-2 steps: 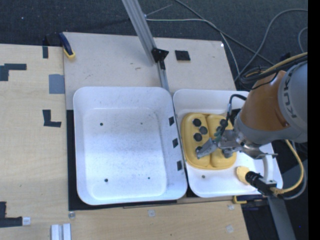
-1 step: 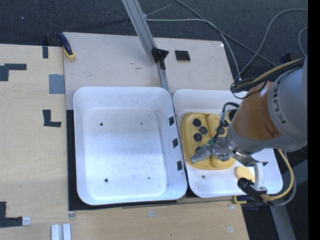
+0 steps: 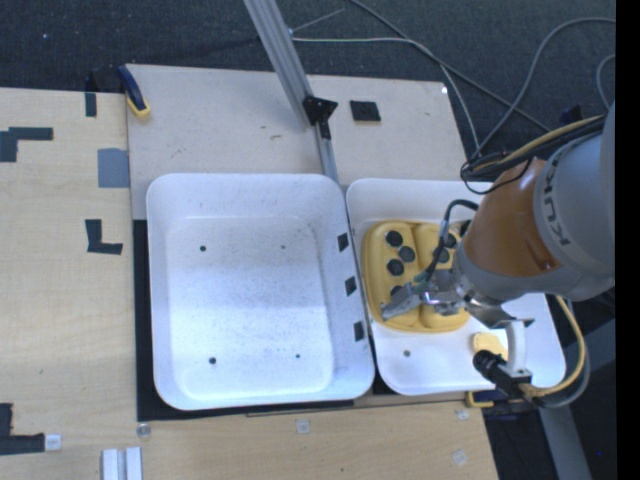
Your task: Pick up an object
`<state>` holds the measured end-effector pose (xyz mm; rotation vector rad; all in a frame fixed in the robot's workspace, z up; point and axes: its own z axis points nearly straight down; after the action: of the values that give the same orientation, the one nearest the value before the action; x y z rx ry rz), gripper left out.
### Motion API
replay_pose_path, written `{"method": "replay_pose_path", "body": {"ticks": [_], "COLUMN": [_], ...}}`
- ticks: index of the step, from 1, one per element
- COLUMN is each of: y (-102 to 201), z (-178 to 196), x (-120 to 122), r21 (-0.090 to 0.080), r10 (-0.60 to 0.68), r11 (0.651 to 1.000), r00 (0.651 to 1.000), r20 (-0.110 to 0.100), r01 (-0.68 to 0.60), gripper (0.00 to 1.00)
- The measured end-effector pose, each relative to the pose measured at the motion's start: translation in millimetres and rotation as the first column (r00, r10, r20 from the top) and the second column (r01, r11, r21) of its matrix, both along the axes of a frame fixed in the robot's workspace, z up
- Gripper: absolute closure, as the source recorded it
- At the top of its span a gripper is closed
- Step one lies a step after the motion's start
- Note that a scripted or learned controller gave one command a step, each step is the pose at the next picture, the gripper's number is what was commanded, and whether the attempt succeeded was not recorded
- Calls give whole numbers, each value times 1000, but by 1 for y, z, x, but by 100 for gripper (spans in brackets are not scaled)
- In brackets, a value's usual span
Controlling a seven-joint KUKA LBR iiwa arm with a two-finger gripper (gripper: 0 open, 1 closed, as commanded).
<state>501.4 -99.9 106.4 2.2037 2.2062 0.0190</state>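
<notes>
A yellow moulded object (image 3: 398,268) with dark round knobs lies in the right bin (image 3: 430,373), against its left wall. My gripper (image 3: 412,299) reaches down from the right onto the lower part of that yellow object. Its grey fingers (image 3: 398,304) lie over the yellow surface, and their spread is hard to read from above. The orange band and grey wrist hide the object's right side. A small yellow piece (image 3: 487,343) sits further right, near the bin's front.
The left bin (image 3: 245,288) lies beside the right one. A slanted metal pole (image 3: 290,63) rises behind the bins. Black cables run at the back right. A blue and yellow clamp (image 3: 133,91) sits at the board's far left corner.
</notes>
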Motion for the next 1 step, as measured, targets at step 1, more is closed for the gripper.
{"method": "replay_pose_path", "body": {"ticks": [1], "y": [2], "z": [4], "x": [-6], "r21": [7], "r10": [0], "r11": [1000], "r00": [1000], "r20": [-24], "r01": [0], "gripper": [100]}}
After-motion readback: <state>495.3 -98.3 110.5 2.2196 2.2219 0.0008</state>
